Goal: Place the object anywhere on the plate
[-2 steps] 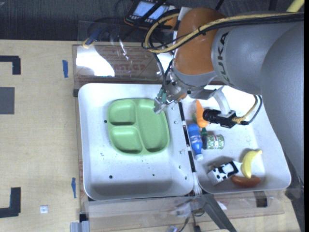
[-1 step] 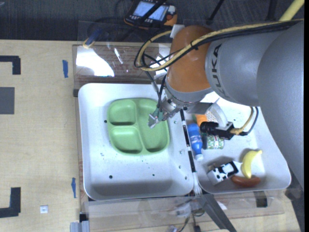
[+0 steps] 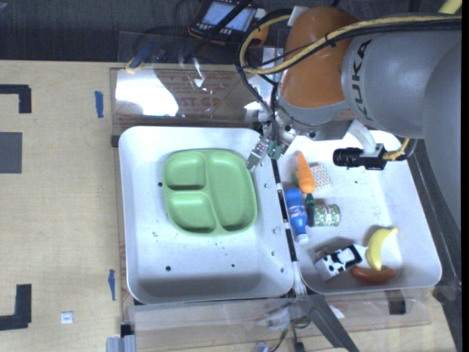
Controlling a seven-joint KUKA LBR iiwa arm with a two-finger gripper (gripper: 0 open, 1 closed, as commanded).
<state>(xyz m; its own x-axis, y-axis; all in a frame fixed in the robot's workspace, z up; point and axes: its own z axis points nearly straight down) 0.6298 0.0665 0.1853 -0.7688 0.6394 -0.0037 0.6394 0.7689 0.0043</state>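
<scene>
The pincer (image 3: 265, 149) is seen at the green three-compartment plastic plate's (image 3: 209, 190) upper right corner; its state cannot be told, and no object is seen held. Candidate objects, e.g. an orange plastic carrot (image 3: 304, 173), lie in the right white bin (image 3: 410, 218). Step judged: transport or retry; release over plate is needed next.

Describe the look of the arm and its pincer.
The arm is bulky, rounded and grey, with part of the dark KUKA lettering visible and a wide orange band above the wrist. Yellow and black cables loop over the band. A small black cylinder sticks out on a bracket. The pincer is small, pale metal with greenish bits.
</scene>
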